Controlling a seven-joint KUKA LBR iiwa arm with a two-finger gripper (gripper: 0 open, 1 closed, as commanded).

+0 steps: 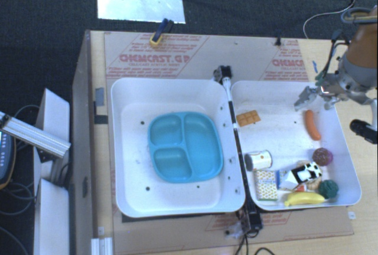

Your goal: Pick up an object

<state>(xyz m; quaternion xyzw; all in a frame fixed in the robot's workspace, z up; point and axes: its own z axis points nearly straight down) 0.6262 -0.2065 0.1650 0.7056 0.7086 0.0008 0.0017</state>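
Two shallow white plastic bins sit side by side on the bench. The left bin (127,130) holds one item: a light-blue plastic tray (185,146) with three compartments, lying flat near the middle.

The right bin (277,94) holds eight loose items. One tan waffle-textured cracker piece (248,118) lies toward the far left. One orange carrot-shaped piece (312,124) lies toward the far right, long axis running roughly front to back. One white cylinder (258,160) lies on its side near the divider. One small patterned packet (266,184) lies just in front of the cylinder. One black-and-white boxy toy (306,173) sits beside the packet, one dark red round piece (322,156) just beyond it. One yellow banana (304,199) lies along the near wall, and one dark green round piece (329,188) sits just beside the banana's right end.

The gripper (318,96) is over the far right corner of the right bin, just beyond the carrot's far end. Its fingers are spread apart, with nothing between them. No item is lifted; all rest on the bin floor.
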